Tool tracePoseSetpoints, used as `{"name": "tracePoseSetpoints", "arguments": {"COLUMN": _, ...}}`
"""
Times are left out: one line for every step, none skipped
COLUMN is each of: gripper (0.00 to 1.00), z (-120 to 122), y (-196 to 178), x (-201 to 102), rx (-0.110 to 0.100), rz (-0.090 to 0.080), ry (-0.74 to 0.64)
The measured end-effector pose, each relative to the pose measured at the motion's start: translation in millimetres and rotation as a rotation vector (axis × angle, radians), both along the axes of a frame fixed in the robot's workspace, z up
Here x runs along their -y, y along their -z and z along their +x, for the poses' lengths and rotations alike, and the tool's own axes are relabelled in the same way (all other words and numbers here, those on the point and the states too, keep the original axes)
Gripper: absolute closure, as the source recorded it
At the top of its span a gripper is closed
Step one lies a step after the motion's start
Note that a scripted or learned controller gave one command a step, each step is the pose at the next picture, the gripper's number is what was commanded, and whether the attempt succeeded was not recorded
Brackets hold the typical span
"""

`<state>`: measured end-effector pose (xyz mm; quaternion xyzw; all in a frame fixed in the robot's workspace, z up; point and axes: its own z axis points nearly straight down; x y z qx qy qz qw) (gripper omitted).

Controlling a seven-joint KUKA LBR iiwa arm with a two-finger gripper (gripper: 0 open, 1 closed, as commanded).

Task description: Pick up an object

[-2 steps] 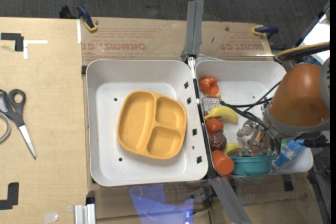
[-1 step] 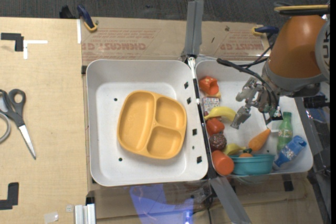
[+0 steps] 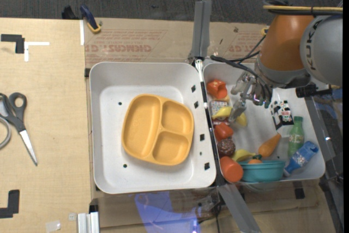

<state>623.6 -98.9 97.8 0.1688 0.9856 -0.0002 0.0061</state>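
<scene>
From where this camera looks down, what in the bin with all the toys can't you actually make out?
- Gripper: blurred above the yellow toy; whether it grips anything is unclear.
- Teal bowl: its contents are half hidden by its rim.
- Black-and-white toy: too small to identify.
- Right bin: its far right corner is covered by the arm.

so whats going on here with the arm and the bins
The grey and orange arm reaches in over the right bin, its gripper low among the toy food near a yellow piece. Nothing is visibly held. The left bin holds a yellow divided plate.
</scene>
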Motion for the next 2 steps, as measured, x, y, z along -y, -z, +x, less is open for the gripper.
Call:
{"name": "tracePoseSetpoints", "arguments": {"gripper": 0.0, "z": -59.5, "y": 5.2, "x": 33.5, "rx": -0.01, "rz": 0.002, "ry": -0.03}}
{"name": "tracePoseSetpoints", "arguments": {"gripper": 0.0, "z": 4.3, "y": 4.1, "x": 2.3, "rx": -0.006, "rz": 0.0, "ry": -0.251}}
